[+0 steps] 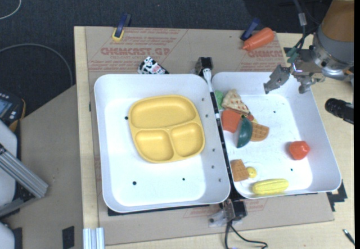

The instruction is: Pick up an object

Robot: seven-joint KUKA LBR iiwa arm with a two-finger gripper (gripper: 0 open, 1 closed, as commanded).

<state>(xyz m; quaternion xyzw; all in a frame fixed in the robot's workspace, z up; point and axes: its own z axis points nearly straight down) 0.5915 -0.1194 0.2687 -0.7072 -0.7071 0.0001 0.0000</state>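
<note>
From my seat the surface (84, 130) carries the left bin (107, 146), which holds the yellow divided plate (166, 128), and the right bin (320, 130), which holds all the candidates: a heap near its left wall of a sandwich wedge (235, 100), an orange block (230, 121), a dark green piece (244, 133) and a waffle-like piece (260, 131); a corn cob (270, 186) by the front rim; a red tomato-like toy (298, 150) alone. The claw (288, 79) hangs over the bin's back edge, fingers apart, nothing between them. My worry: a descent into the heap could pinch two toys or nudge them away; the rim sits close to the corn. The arm's upper part is cut off at frame edge; I can't identify the small toy (152, 66) behind the left bin.
</note>
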